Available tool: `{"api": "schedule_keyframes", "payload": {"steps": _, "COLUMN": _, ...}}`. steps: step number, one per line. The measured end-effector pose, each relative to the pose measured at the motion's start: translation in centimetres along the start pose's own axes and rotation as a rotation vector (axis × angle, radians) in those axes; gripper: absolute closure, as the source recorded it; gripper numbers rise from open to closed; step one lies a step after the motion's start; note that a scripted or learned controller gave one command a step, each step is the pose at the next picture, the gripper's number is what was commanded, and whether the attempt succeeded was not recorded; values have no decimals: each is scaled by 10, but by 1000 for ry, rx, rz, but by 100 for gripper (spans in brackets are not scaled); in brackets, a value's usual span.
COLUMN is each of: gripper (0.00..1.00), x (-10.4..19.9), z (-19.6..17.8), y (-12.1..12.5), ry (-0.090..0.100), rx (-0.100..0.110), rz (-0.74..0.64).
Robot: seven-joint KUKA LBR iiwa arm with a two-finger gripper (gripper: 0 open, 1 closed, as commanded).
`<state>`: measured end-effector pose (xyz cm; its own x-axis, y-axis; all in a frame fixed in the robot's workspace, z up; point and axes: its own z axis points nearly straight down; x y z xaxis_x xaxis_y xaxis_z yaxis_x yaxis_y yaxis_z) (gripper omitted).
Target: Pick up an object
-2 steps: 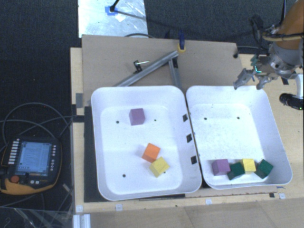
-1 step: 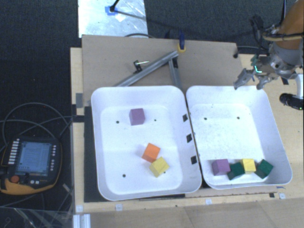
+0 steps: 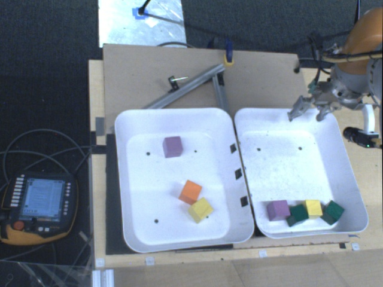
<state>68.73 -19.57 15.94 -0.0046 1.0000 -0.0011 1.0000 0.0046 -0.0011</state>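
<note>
Far left, off the bench, I see the teach pendant on the dark floor with its cable looped around it.

Left bin holds three blocks. Purple block sits toward the bin's far edge, about mid-width. Orange block is nearer the front, right of centre, and the yellow block lies just in front of it, touching or nearly touching at a corner; I can't tell which.

Behind the bins, a metal bar lies slanted across the brown board.

Right bin has four blocks, all in a row along its front edge: a second purple block, then a dark green block, a small yellow block and another green block near the front right corner. They sit close together, neighbours touching or almost so.

The gripper is over the far right corner of the right bin, by its far rim, fingers spread apart with nothing between them. The grey wrist and orange band reach in from the right edge.

Every block is well apart from the claw. The nearest ones are the four along the front edge of the right bin, across the whole depth of the bin from it. The left-bin blocks are farther off, across the divide between bins.
</note>
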Motion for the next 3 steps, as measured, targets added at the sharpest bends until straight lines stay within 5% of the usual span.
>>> {"api": "schedule_keyframes", "payload": {"steps": 1, "gripper": 0, "x": -3, "z": 62, "y": -1, "ry": 1, "rx": 2, "rz": -1}}
{"api": "schedule_keyframes", "payload": {"steps": 2, "gripper": 0, "x": -3, "z": 67, "y": 0, "ry": 0, "rx": 2, "rz": 0}}
{"api": "schedule_keyframes", "payload": {"steps": 3, "gripper": 100, "x": -4, "z": 54, "y": 1, "ry": -2, "rx": -2, "rz": -4}}
